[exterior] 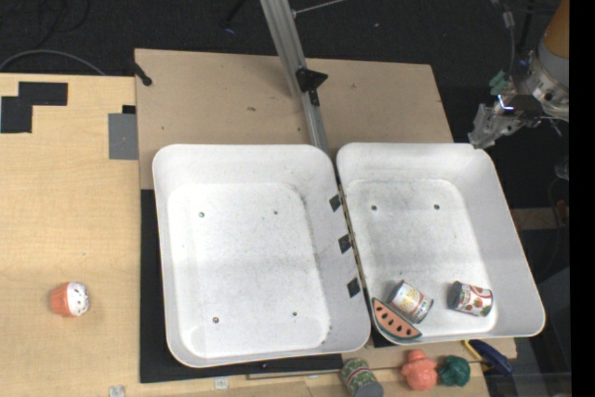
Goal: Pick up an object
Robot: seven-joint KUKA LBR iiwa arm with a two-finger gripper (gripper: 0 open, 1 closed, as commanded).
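Note:
The right bin holds three objects along its near edge: a watermelon-slice toy in the near left corner, a small tin can lying beside it, and a dark can with a red-and-white label to the right. My gripper hangs off the far right corner of that bin, outside its rim and well away from the objects. Nothing shows between its fingers. The arm comes in from the right edge.
The left bin sits beside the right one. A metal rail slants up from between the bins. Off the bins lie a green can, an orange toy, a teal toy and an orange-white ball.

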